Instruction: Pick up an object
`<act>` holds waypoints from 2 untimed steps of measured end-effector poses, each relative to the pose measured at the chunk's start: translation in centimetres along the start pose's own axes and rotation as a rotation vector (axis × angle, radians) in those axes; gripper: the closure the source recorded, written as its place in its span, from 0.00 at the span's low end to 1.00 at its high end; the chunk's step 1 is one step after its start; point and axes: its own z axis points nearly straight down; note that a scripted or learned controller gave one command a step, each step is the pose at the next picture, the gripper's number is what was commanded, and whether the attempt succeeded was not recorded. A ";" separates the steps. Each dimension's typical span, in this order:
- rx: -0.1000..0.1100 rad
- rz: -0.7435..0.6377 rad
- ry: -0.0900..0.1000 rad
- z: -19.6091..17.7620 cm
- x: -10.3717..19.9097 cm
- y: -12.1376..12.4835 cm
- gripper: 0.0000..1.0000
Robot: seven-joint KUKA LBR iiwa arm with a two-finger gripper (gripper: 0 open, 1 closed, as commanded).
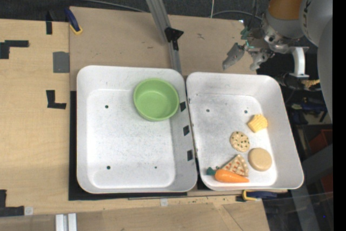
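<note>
Here the claw (pixel 244 61) hangs open, well apart from the carrot (pixel 230 176).

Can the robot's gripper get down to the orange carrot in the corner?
Probably yes. The gripper hangs above the right bin's far rim, and nothing covers the carrot. It lies close to the bin's near wall and the waffle wedge, so gripping could be awkward.

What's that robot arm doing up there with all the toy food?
The robot arm's gripper hangs above the back edge of the right bin, with nothing between its fingers. It is supposed to pick something up but has not grabbed anything. In that bin's near corner lie a toy carrot, a pizza slice, a round cookie, a tan disc and a yellow corn piece. The left bin holds a green bowl.
</note>
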 end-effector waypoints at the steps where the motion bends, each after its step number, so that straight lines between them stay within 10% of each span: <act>1: 0.000 0.000 -0.001 0.0 0.0 0.0 0.00; 2: 0.006 0.001 0.000 6.4 0.3 -0.5 0.00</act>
